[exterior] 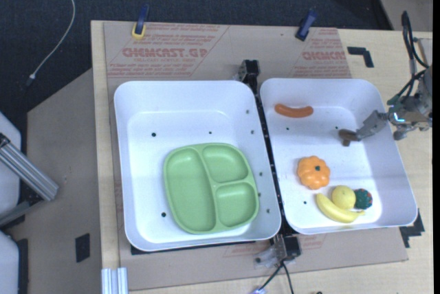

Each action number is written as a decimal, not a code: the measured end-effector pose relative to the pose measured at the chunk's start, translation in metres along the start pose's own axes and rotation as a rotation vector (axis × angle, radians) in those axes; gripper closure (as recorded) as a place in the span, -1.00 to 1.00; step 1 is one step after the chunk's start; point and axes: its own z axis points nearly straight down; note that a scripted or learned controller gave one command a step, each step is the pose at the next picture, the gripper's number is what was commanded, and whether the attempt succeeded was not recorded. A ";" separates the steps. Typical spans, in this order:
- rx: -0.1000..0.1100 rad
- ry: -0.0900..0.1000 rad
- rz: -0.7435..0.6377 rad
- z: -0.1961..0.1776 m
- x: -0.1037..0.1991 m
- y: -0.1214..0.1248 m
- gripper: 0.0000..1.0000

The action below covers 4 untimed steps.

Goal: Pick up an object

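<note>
Gripper (354, 136) hangs just inside the right edge of the right bin (385, 169), nothing visibly between its fingers; how wide they stand I cannot tell. A sausage (294, 110) lies near that bin's far edge. An orange pumpkin (313, 172) sits mid-bin. Banana (335, 209), lemon (344, 197) and a dark berry (363, 199) crowd the near right corner. A green divided plate (210, 186) rests in the left bin (137, 114).
</note>
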 end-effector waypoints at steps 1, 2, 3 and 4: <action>-0.004 -0.002 0.000 0.056 -0.001 -0.008 -1.00; 0.000 0.000 0.000 0.109 0.000 -0.009 -1.00; -0.007 -0.003 0.000 0.096 -0.001 -0.007 1.00; -0.011 -0.005 -0.001 0.053 0.000 -0.004 1.00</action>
